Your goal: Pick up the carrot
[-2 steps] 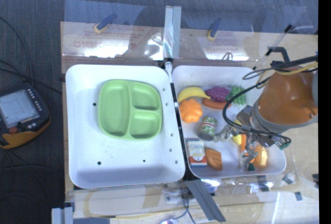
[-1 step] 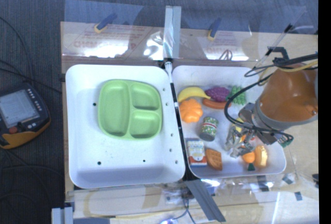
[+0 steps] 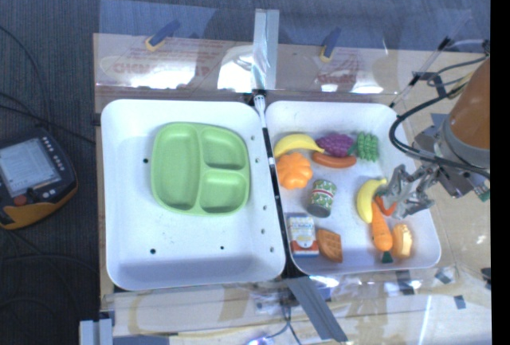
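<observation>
Camera view, right bin (image 3: 414,122): we record one orange plastic carrot (image 3: 381,231) with a dark green stub at its lower end, lying in the lower right part of the bin. Its long axis runs nearly top to bottom of the view, the tip pointing up toward the arm and the stub down toward the bin's near rim.

The two-finger metal gripper (image 3: 396,198) sits directly over the carrot's upper end, seeming to touch it; we cannot tell whether its fingers are spread or closed, nor whether the carrot lies between them.

Neighbours, close: a small yellow plastic banana (image 3: 366,199) just left of the carrot's upper half, beside the gripper; an orange-yellow bread-like piece (image 3: 402,241) touching the carrot's right side.

Further left we list a green-labelled can (image 3: 322,197), a small printed carton (image 3: 300,233), a brown cracker-like block (image 3: 329,245), an orange bell pepper (image 3: 293,170), a larger yellow banana (image 3: 293,144), a purple grape bunch (image 3: 336,144), a red chilli (image 3: 335,162) and a green leafy piece (image 3: 366,146).

Left bin (image 3: 119,200): one light green divided plate (image 3: 199,168).
</observation>
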You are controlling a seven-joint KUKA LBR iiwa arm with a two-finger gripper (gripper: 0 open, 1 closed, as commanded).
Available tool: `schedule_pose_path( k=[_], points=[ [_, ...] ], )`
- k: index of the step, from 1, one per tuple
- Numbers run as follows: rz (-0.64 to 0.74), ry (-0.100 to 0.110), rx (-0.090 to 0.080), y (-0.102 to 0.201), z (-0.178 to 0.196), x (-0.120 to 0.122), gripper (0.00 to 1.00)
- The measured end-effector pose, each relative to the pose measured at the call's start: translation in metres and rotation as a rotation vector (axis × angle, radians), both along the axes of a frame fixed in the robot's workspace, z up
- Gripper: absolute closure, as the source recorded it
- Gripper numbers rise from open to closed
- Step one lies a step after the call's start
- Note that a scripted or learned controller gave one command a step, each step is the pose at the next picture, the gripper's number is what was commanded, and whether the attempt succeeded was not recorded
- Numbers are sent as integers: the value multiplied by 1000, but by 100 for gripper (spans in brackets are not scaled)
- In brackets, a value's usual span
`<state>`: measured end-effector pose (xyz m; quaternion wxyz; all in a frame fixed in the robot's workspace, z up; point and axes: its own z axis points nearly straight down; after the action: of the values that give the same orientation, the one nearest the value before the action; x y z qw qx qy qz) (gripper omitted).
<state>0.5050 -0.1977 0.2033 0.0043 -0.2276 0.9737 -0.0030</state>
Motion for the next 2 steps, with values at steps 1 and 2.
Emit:
schedule_pose_path(
  k=[1, 2],
  points=[
    [-148, -2, 3, 10, 143, -1, 100],
    [-109, -2, 2, -25, 245, 24, 100]
  ],
)
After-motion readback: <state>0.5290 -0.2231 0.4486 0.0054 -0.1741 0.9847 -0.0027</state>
